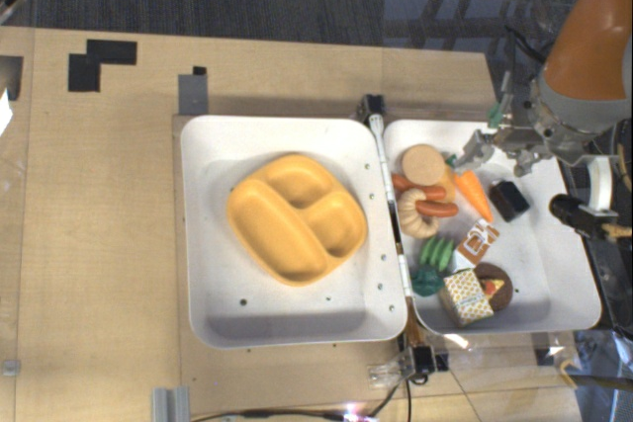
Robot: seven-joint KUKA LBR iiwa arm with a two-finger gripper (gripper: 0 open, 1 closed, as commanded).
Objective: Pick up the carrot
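Carrot (476, 196) in right bin (554, 306), near its back edge, gripper (497, 145) just above. Yellow tray (297, 216) centred in left bin (213, 311).

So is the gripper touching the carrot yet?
Cannot tell. In the camera view the gripper sits just above the carrot's upper end in the right bin, but the slanted look-down shows neither contact nor a plain gap.
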